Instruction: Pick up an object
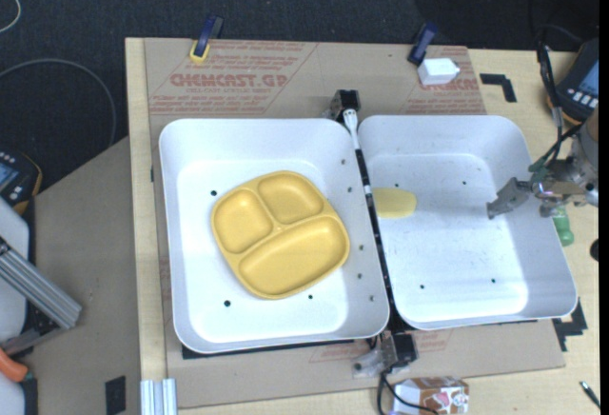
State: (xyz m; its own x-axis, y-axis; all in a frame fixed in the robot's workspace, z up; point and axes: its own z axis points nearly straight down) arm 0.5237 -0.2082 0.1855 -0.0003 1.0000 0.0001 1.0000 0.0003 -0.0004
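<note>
A small pale yellow lump (394,204) lies in the right bin (457,299), close against its left wall. A yellow divided plate (279,232) with three compartments lies flat in the middle of the left bin (190,156). My gripper (519,194) hangs over the right bin's right side, low above the floor and well apart from the yellow lump. Nothing shows in its grasp. A small green part (563,227) sits just below the wrist at the bin's right rim.
Both bins rest on a cardboard sheet (285,70) with blue clips (205,34) and a white block (438,71) at its far edge. Cables and dark gear (571,89) crowd the right side. A small packet (438,396) lies at the front.
</note>
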